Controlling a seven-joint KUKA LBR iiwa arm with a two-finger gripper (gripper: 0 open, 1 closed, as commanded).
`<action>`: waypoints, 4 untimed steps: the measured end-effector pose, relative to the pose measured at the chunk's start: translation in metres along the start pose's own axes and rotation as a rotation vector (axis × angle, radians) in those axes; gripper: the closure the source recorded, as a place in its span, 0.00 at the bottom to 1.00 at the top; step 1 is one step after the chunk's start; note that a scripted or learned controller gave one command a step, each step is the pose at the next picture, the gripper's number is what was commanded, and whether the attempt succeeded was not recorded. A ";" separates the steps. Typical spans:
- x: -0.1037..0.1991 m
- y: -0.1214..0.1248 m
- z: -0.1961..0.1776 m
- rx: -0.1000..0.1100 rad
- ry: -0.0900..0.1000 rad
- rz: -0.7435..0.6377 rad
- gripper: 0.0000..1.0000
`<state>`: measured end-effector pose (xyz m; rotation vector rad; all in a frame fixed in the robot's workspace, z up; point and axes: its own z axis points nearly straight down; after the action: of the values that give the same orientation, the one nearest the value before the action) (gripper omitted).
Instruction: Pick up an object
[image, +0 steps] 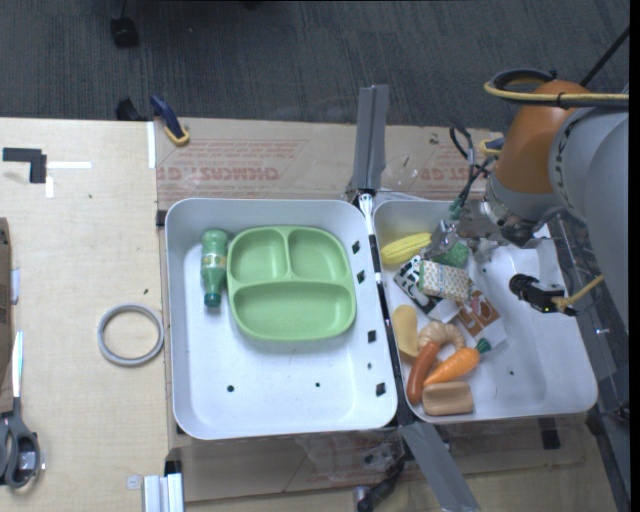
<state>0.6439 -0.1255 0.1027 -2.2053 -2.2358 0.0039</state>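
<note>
The green plate (291, 283) with three parts sits in the left white bin (200, 400), and it is the thing to find all the others by. Just left of the plate lies a small green bottle (213, 266), close to the plate's edge. Far left of the plate, out on the worktop (80, 250), lies a grey ring (131, 333), and lower down at the worktop's left edge are scissors (18, 445). To the right of the plate, past the wall between the bins, is the right white bin (540, 385) with a pile of toy food. Nearest the plate on that side is a yellow corn (405, 248), up high in the pile. Below the corn is a speckled packet (445, 281). Lower still are a red sausage (423, 365), an orange carrot (453, 365) and a tan bread piece (447, 399), all touching each other. The robot's hand (452, 243) is right of the plate too, down over the pile beside the corn and just above the packet. I cannot tell if the hand is spread or pressed together, or if it is pinching anything. The grey arm (590, 160) with its orange band reaches in from far right of the plate.
</note>
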 end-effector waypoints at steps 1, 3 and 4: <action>-0.040 -0.087 0.008 -0.006 -0.001 -0.017 0.00; -0.013 -0.071 0.011 -0.002 0.000 -0.038 0.00; -0.015 -0.071 0.002 -0.001 0.000 -0.033 1.00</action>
<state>0.5727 -0.1417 0.1008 -2.1683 -2.2731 0.0024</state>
